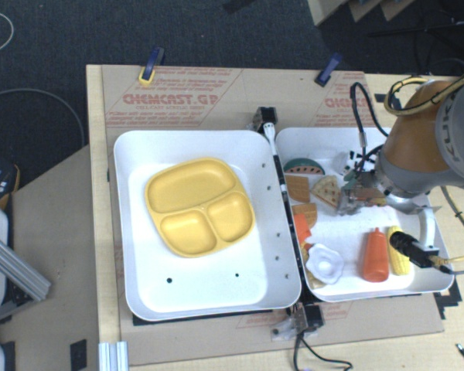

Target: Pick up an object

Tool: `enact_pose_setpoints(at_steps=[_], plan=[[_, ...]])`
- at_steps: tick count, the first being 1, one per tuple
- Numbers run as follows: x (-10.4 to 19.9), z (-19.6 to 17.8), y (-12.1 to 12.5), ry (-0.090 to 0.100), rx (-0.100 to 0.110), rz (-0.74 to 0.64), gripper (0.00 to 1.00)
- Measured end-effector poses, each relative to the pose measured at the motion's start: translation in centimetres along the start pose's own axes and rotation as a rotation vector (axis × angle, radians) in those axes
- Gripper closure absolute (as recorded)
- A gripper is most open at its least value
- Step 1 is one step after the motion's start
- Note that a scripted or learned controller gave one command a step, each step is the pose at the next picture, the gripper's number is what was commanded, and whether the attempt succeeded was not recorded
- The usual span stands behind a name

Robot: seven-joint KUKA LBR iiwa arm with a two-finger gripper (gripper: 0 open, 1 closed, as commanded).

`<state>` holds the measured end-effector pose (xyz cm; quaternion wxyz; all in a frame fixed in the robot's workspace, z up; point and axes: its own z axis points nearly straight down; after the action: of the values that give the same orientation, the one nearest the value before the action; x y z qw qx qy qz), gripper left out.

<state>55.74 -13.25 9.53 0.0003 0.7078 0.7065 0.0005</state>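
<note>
The right bin [348, 140] holds several toy foods. A watermelon slice [300, 165] lies at its far left, with a toast piece [297, 187] and a tan wedge [325, 190] beside it. An orange piece [302, 225] and a white crumpled object [324, 262] lie along the left wall. A red bottle [375, 255] and a yellow item [400, 260] sit near the front. My gripper [348, 198] is low in the bin's middle, just right of the tan wedge. Nothing shows in its grasp.
The left bin [139, 269] bears a yellow divided plate [199, 205]. The grey and orange arm [421, 145] covers the right bin's far right part. Black cables [361, 114] loop above the right bin. Clamps sit at the board's far edge.
</note>
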Motion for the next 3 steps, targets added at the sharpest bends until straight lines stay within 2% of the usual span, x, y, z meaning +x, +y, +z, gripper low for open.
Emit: enact_pose_setpoints(at_steps=[1, 2, 3], plan=[[-0.5, -5.3, 1.1, -0.003, -0.006, -0.003, 1.00], [-1.3, -11.2, 1.0, -0.003, -0.006, -0.002, 1.00], [-1.3, -13.1, 1.1, -0.002, -0.004, -0.003, 1.00]])
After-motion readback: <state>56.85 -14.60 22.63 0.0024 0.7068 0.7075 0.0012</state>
